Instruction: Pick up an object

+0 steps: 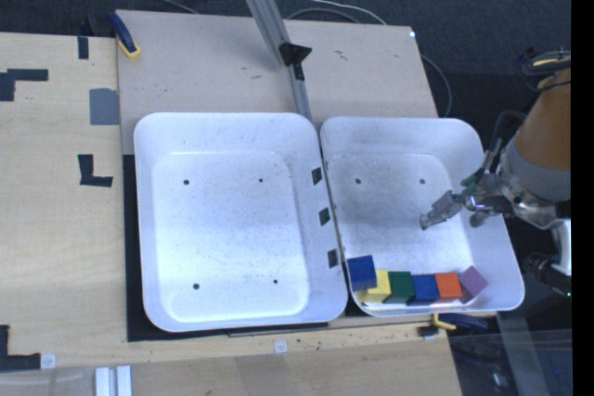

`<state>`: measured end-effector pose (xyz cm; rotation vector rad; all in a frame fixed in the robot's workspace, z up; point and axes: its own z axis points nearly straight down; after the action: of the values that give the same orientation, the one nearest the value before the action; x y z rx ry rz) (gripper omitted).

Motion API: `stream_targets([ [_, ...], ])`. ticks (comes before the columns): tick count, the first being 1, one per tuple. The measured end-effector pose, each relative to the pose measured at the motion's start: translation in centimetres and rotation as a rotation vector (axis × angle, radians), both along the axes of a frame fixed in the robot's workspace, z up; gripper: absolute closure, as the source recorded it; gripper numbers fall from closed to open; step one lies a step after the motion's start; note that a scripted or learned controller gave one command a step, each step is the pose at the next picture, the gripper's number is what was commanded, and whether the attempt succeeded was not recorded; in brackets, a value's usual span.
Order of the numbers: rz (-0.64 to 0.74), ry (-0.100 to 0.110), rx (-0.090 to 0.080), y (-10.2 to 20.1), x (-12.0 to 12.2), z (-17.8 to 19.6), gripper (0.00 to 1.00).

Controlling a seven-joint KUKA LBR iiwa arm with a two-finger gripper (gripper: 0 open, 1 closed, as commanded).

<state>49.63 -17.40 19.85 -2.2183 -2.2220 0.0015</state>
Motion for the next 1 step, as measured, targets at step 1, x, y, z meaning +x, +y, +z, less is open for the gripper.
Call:
stream_targets([
  [1, 0.009, -0.012, -0.001, 6.87, 7.19, 9.03, 0.00],
])
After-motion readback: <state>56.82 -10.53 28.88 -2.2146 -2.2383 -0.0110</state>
